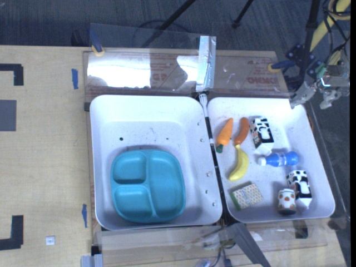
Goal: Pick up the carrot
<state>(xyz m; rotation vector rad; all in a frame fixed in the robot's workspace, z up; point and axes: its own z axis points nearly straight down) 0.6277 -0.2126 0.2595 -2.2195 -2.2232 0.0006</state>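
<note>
The carrot (225,131) is orange with a green stub at its lower end. It lies slanted in the right bin (320,160), close to that bin's left wall. My gripper (314,89) hovers over the bin's far right corner, well to the right of the carrot and apart from it. Its metal parts are small and cluttered by cables.
Right beside the carrot lies a darker orange oblong piece (243,130), with a banana (239,166) below it. A black-and-white carton (261,131), blue bottle (281,159), cow figure (300,183), small can (286,201) and patterned box (247,195) share the bin. The left bin (105,115) holds a blue divided plate (148,185).
</note>
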